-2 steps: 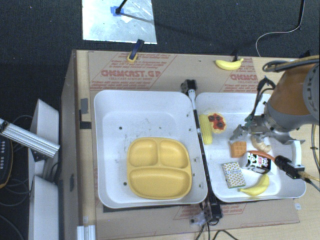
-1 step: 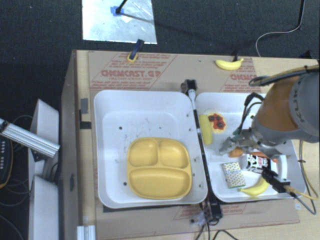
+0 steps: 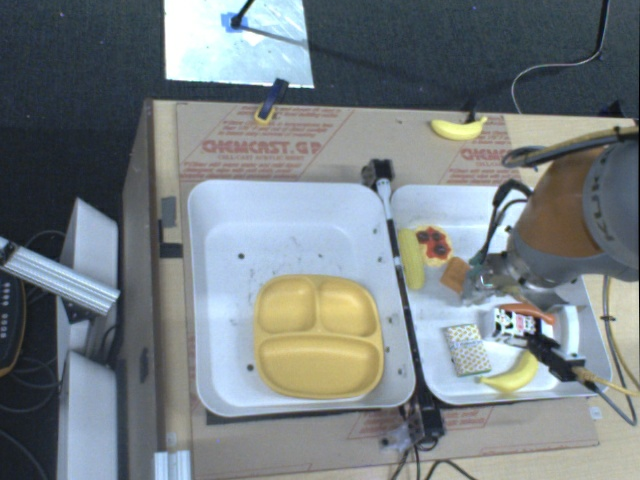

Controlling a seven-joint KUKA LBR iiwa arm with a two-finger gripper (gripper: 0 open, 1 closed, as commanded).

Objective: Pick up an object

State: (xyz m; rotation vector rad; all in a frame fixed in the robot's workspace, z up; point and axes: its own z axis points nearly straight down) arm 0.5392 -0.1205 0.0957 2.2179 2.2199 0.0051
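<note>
Yellow plastic banana (image 3: 512, 373) lies at the right white bin's (image 3: 450, 200) six o'clock edge; my end effector (image 3: 478, 283) hovers near the small orange block (image 3: 455, 274), finger state untellable. I should descend squarely, closing gently.

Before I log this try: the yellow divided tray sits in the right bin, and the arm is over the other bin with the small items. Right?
Not quite. The camera view shows the yellow divided tray in the left bin, not the right. The arm is over the right bin, with the small items.
</note>
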